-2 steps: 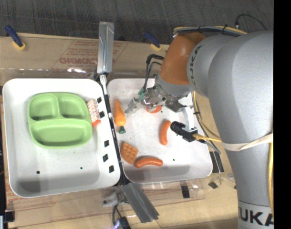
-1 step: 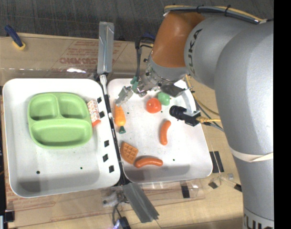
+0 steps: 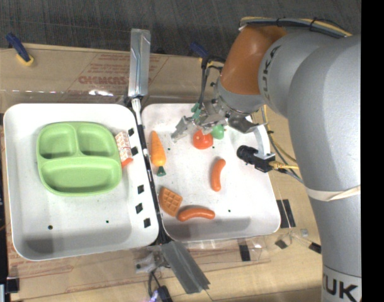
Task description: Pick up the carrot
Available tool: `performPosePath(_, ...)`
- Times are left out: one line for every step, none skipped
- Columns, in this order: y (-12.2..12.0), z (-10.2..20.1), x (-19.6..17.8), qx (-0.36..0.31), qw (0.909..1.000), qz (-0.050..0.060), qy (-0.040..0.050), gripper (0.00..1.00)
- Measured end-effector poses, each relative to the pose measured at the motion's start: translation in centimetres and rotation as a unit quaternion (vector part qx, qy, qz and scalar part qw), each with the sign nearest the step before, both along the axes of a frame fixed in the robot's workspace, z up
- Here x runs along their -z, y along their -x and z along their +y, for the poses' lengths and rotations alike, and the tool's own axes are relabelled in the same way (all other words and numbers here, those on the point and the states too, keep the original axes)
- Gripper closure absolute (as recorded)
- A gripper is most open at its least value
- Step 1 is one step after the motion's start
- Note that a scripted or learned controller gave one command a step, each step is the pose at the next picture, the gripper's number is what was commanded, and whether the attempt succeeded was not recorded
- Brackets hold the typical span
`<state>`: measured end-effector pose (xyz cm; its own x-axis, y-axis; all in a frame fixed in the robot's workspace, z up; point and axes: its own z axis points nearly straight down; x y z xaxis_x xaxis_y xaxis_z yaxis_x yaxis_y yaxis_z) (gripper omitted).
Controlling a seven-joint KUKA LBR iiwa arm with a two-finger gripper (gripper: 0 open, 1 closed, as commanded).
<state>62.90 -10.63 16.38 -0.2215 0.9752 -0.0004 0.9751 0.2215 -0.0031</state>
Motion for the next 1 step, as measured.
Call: performPosePath(-2.83,0.27,3.74,-0.157,0.9877,-0.001,-0.0004,0.00)
